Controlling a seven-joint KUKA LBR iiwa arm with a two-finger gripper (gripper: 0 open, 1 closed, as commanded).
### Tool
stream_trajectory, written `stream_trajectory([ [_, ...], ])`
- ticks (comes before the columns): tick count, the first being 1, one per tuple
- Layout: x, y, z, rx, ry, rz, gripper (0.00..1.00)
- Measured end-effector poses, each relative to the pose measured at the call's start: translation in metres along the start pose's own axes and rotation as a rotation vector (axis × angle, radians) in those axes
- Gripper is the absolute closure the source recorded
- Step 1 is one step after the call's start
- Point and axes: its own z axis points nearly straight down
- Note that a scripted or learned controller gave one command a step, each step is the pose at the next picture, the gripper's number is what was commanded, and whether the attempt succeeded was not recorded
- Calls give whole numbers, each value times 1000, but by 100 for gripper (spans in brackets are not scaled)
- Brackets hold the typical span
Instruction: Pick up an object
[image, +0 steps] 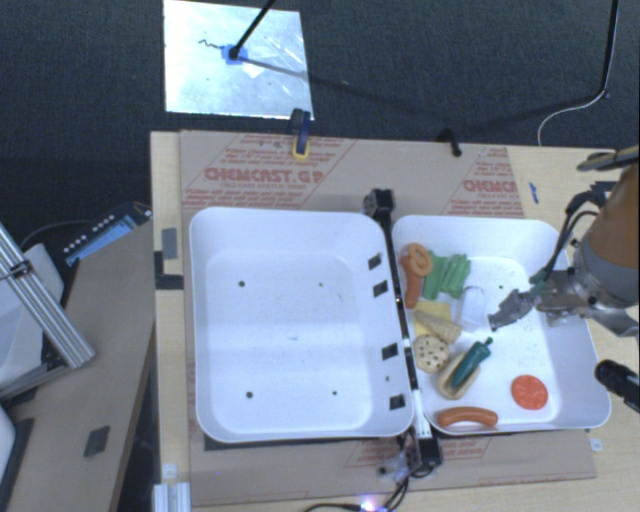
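Jaws (503, 310) above right bin's (570, 360) open floor

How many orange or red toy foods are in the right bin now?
3: a curled orange piece at the bin's upper left, a red disc at lower right, a sausage along the near wall. Others may be hidden.

Toy foods in right bin: green vegetable (446, 275), orange pretzel (416, 262), cookie (431, 352), sausage (466, 417), red disc (530, 392)
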Motion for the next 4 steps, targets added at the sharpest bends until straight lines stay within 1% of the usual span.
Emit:
stream_trajectory([
  [1,50,5,133,6,4,-3,0],
  [2,52,55,130,-8,-3,-2,0],
  [3,44,102,134,-6,-1,-2,0],
  [4,51,59,134,-6,-1,3,0],
])
